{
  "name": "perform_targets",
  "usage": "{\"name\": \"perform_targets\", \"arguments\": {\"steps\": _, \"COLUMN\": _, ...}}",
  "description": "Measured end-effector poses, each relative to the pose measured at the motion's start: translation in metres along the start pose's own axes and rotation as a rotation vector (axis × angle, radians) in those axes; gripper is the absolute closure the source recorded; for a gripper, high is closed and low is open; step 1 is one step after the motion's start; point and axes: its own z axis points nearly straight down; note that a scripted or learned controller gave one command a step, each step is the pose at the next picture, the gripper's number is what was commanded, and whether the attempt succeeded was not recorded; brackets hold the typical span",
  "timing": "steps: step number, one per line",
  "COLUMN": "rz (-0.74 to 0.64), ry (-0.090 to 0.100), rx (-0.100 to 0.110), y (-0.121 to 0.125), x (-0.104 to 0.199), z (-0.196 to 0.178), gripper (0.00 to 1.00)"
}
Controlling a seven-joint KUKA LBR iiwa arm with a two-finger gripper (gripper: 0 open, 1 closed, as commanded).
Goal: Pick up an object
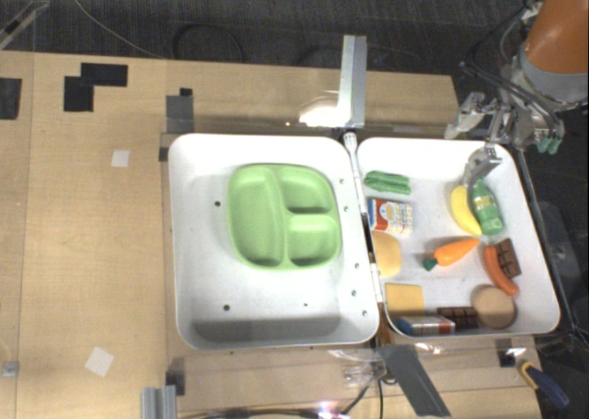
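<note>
The right bin (538,224) holds several toy foods. A yellow banana (462,209) lies next to a green bottle (487,209) near its far right. An orange carrot (455,251), a brown chocolate bar (508,258) and a red sausage (497,273) lie below them. A green packet (386,182) and a white carton (391,216) sit along the bin's left side. My gripper (480,165) hangs at the bin's far right corner, just above the top end of the green bottle. Whether it touches the bottle is unclear.
The left bin (193,251) holds a green divided plate (282,215). A tan bread roll (494,306), a yellow cheese block (405,296), a dark bar (460,318) and a red tube (428,324) lie along the right bin's near edge. A metal post (353,81) stands behind the bins.
</note>
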Motion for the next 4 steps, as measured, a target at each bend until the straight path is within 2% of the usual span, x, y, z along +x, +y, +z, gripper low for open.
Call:
{"name": "perform_targets", "arguments": {"steps": 1, "rz": 0.131, "ry": -0.003, "rx": 0.001, "y": -0.059, "x": 0.016, "z": 0.163, "gripper": 0.0}}
{"name": "perform_targets", "arguments": {"steps": 2, "rz": 0.163, "ry": -0.002, "rx": 0.001, "y": -0.041, "x": 0.039, "z": 0.172, "gripper": 0.0}}
{"name": "perform_targets", "arguments": {"steps": 3, "rz": 0.193, "ry": -0.003, "rx": 0.001, "y": -0.023, "x": 0.086, "z": 0.17, "gripper": 0.0}}
{"name": "perform_targets", "arguments": {"steps": 4, "rz": 0.32, "ry": -0.01, "rx": 0.002, "y": -0.009, "x": 0.117, "z": 0.169, "gripper": 0.0}}
